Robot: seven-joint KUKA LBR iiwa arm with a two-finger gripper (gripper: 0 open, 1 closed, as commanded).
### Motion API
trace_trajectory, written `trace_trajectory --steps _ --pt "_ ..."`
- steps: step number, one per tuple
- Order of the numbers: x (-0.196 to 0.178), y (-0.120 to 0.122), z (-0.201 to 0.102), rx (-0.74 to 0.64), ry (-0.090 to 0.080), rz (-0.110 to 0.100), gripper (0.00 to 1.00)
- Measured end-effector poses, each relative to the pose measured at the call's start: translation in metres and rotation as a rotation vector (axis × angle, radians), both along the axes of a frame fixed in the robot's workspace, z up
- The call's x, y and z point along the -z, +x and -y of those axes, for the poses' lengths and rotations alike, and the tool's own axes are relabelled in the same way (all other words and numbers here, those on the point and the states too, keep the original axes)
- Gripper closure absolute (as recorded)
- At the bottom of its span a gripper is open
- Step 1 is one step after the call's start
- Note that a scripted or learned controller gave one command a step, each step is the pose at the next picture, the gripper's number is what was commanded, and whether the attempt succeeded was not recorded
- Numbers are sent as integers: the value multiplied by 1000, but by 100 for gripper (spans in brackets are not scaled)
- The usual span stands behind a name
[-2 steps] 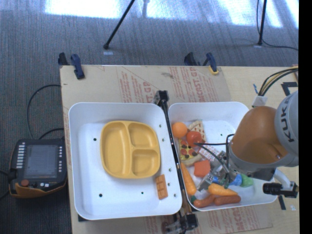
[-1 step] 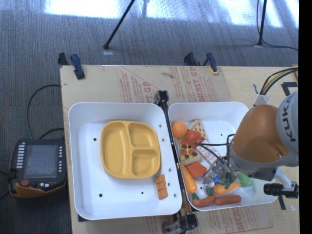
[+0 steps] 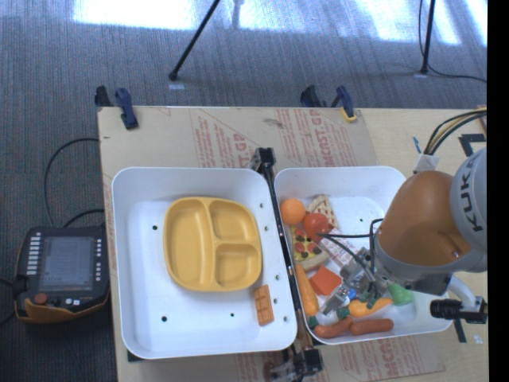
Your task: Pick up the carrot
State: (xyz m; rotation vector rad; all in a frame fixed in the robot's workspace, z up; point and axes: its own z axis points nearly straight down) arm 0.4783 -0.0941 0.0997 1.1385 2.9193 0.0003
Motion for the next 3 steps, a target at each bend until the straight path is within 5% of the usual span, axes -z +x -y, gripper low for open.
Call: trace_trajectory --steps 1,2,3 --pt "11 -1 55 -395 -1 -1 0" --pt "-89 66 -20 -400 2 -4 0" --pt "-88 6 -73 -449 2 -8 0"
